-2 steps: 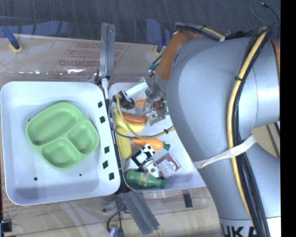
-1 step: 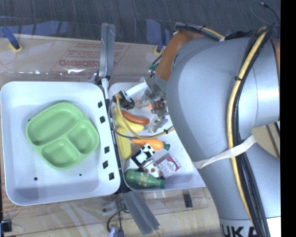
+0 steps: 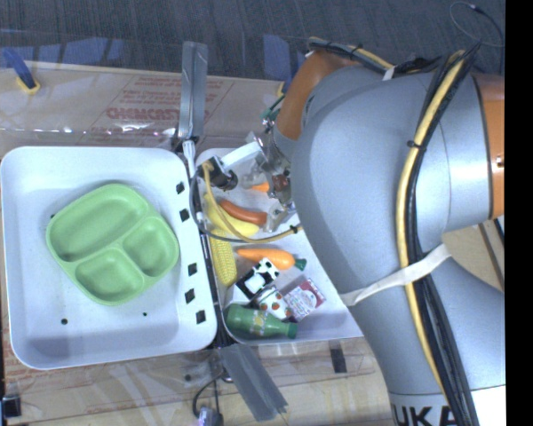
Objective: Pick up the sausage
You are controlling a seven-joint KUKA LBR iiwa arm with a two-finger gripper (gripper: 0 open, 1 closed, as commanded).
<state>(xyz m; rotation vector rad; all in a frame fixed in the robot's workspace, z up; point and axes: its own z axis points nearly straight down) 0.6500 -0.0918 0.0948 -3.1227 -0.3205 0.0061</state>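
The sausage (image 3: 242, 212), reddish-orange and slightly curved, lies in the right bin (image 3: 229, 327) on top of a yellow banana (image 3: 224, 224). My gripper (image 3: 274, 183) hangs over the upper part of that bin, just up and right of the sausage. The big grey arm (image 3: 382, 202) covers most of the bin's right side and hides the fingertips.
Below the sausage lie a corn cob (image 3: 223, 260), an orange carrot (image 3: 268, 258), a black-and-white piece (image 3: 258, 279), a red packet (image 3: 300, 298) and a green bottle (image 3: 259, 323). The left bin (image 3: 27, 238) holds a green divided plate (image 3: 113, 242).
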